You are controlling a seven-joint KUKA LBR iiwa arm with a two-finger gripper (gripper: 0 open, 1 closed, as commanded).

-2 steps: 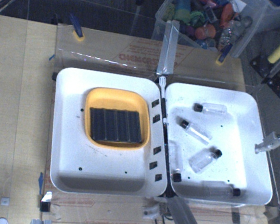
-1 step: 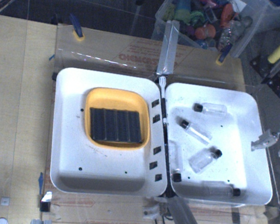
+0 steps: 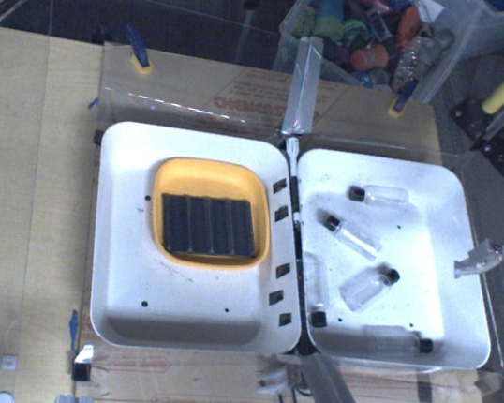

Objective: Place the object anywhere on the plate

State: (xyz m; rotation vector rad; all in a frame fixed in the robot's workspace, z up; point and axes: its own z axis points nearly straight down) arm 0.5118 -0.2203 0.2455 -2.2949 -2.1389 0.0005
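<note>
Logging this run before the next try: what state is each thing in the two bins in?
Yellow plate: in left bin, holding a dark ribbed block.
Top bottle: lying flat, capped.
Syringe: lying at a slant.
Middle bottle: lying, tilted.
Gripper: at right bin's edge.

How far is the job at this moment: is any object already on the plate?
Nothing looks done yet: the yellow plate in the left bin carries only its dark ridged insert. The clear bottles lie in the right bin. The gripper sits at that bin's right edge. Picking and placing a bottle remain.
</note>
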